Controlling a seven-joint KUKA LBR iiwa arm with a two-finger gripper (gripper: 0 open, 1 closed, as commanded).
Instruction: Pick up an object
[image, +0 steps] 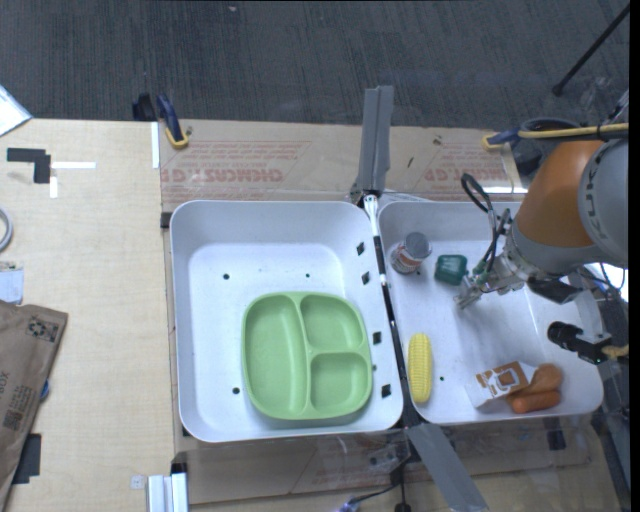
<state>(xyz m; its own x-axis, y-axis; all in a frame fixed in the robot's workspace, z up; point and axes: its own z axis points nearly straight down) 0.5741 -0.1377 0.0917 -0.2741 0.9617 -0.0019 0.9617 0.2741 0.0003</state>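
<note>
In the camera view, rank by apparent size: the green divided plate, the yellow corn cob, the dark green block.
1. Green divided plate, clearly the largest.
2. Yellow corn cob.
3. Dark green block, the smallest.

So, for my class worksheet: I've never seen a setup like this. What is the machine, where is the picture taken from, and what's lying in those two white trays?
One camera looks down at a slant on a bench. The grey and orange robot arm reaches in from the right; its tool hangs low over the right bin, with nothing visibly held. The left bin holds a green divided plate. The right bin holds a small can, a dark green block, a corn cob, a carrot and a small carton.
</note>
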